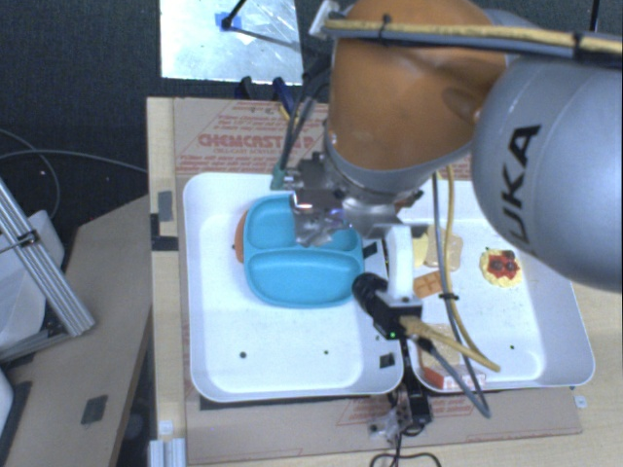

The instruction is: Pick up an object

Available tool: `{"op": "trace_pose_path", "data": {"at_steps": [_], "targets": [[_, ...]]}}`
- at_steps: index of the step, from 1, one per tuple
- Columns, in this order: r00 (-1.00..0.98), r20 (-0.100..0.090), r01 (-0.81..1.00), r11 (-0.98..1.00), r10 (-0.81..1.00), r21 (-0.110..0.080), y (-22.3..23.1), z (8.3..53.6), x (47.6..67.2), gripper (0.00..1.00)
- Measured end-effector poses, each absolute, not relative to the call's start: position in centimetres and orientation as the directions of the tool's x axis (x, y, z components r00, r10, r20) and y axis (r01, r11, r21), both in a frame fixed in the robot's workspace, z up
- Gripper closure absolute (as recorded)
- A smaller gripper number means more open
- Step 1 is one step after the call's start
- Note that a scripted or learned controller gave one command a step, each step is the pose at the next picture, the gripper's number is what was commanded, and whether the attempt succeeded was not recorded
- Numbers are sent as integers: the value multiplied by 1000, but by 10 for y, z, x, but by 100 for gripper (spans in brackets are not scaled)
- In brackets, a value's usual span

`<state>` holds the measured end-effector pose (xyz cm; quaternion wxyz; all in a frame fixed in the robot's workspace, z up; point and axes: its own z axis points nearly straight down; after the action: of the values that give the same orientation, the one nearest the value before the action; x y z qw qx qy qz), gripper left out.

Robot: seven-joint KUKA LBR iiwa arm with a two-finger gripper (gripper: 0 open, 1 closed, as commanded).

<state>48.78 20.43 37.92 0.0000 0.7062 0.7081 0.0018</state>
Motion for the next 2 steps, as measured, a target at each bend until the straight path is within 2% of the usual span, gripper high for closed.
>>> {"op": "trace_pose_path", "data": {"at_steps": [1,2], "targets": [[-4,4,1000,4,1000,5,204,390,488,100],[-4,0,1000,4,1000,-3,235,288,486,100]]}}
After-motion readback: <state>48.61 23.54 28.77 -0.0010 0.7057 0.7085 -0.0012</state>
